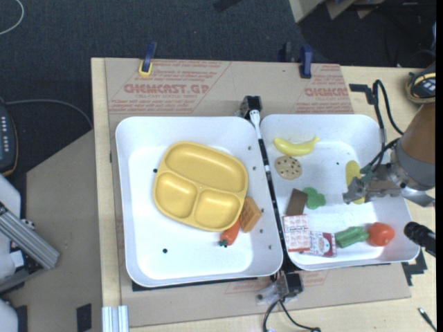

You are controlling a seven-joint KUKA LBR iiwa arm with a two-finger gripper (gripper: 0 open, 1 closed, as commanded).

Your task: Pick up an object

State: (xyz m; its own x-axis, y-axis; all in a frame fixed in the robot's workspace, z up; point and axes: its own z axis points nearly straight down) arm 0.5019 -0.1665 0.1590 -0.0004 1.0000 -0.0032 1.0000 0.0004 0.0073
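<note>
Camera view puts your hand (pixel 358 191) low in the right bin (pixel 332 126), at a yellow piece (pixel 353 173); grip state unclear. Centre over it before closing.

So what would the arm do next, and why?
Probably lower a little onto the yellow piece at the right bin's right side. The gripper hangs right over that piece's lower end, and nothing shows between its fingers, so nothing is picked up yet. The tomato lies further off.
</note>
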